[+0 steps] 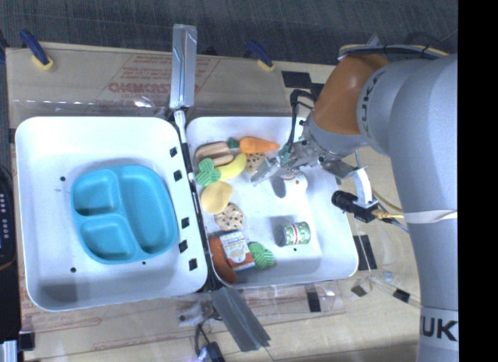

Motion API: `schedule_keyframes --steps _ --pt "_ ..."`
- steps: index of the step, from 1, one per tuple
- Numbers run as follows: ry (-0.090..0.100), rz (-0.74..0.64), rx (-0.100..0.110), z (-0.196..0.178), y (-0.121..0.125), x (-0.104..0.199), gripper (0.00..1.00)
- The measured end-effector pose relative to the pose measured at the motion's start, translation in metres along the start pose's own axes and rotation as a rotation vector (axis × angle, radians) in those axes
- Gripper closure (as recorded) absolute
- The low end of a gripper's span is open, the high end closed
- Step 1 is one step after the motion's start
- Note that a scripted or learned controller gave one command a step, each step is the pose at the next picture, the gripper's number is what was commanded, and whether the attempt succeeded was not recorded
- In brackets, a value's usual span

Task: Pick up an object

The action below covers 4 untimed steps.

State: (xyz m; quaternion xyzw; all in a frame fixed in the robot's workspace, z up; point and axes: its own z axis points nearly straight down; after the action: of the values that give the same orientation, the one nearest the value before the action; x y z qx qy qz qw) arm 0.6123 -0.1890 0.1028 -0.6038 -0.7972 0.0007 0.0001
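Observation:
My gripper (pixel 270 177) hangs low in the right bin (pixel 334 220), in its upper middle, with the grey arm and orange band (pixel 342 103) behind it on the right. Its fingers stand apart over bare white floor with nothing between them. Just left of it lie a yellow banana (pixel 233 167) and an orange carrot (pixel 257 145), close to the fingertips but apart from them. A small green can (pixel 296 233) lies on its side below the gripper.
Along the right bin's left side lie a hot dog (pixel 214 151), a green leafy toy (pixel 206 173), a yellow piece (pixel 216 195), a cookie (pixel 229 216), a red box (pixel 234 250) and a green bunch (pixel 262 255). The left bin (pixel 39 275) holds a blue divided tray (pixel 124 212).

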Motion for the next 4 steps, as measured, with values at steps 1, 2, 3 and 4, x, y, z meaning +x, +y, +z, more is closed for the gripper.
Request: schedule_keyframes --steps 1,2,3,4 --pt "0.003 -0.148 0.002 0.012 -0.031 0.018 0.00" --pt "0.001 -0.198 -0.002 0.010 0.032 0.022 0.00" --pt "-0.001 -0.201 -0.002 -0.001 0.033 0.021 1.00" --pt "0.000 -0.201 -0.001 -0.001 0.033 0.021 0.00"
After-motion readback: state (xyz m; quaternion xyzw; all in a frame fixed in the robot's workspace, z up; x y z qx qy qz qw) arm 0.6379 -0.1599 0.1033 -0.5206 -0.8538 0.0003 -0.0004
